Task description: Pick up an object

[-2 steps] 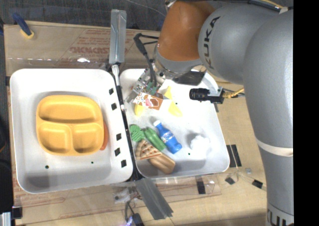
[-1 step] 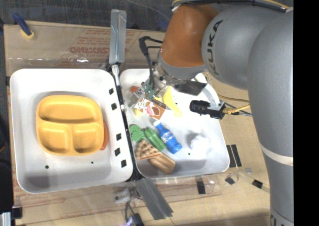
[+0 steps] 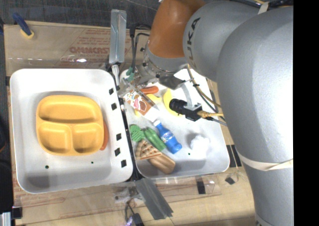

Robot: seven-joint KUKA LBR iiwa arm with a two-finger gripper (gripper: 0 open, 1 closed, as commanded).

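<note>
Currently the arm (image 3: pixel 239 70) reaches in from the right and hangs low over the far left corner of the right bin (image 3: pixel 217 157), its wrist covering the gripper (image 3: pixel 135 76); whether it is released or clenched cannot be told. No object is seen held. Candidate objects lie loose in that bin, near its left wall: a blue bottle (image 3: pixel 167 138), a green toy (image 3: pixel 148 136), a brown waffle piece (image 3: pixel 155 156) and a white lump (image 3: pixel 200 143) further right. The left bin (image 3: pixel 25 175) holds a yellow divided tray (image 3: pixel 70 124). Judgement: the pick is at the descent stage, aimed at the cluttered far corner.
</note>
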